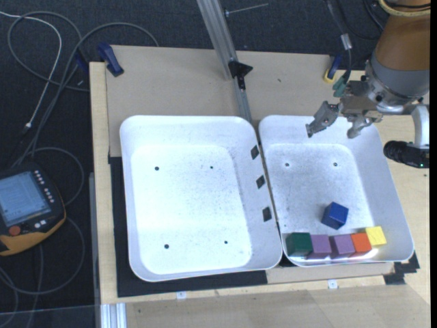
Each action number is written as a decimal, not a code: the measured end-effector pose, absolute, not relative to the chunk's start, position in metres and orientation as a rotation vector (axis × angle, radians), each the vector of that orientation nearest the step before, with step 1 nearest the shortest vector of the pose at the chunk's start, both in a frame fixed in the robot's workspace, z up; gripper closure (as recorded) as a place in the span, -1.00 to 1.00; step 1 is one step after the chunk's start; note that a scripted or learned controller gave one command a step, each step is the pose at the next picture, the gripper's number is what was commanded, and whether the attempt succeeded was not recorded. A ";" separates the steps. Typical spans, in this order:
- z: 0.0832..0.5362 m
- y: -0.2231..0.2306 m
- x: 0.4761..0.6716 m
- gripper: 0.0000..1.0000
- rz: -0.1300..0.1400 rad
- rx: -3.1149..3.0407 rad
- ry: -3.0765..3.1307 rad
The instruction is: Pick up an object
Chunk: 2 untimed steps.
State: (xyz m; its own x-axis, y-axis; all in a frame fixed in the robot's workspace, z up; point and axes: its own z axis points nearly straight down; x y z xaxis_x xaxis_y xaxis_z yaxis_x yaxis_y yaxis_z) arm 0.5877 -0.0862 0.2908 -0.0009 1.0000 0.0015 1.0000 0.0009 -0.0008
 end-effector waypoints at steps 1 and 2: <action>0.233 -0.117 0.589 -1.00 0.008 -2.220 -2.214; 0.146 -0.157 0.566 -1.00 0.010 -2.219 -2.210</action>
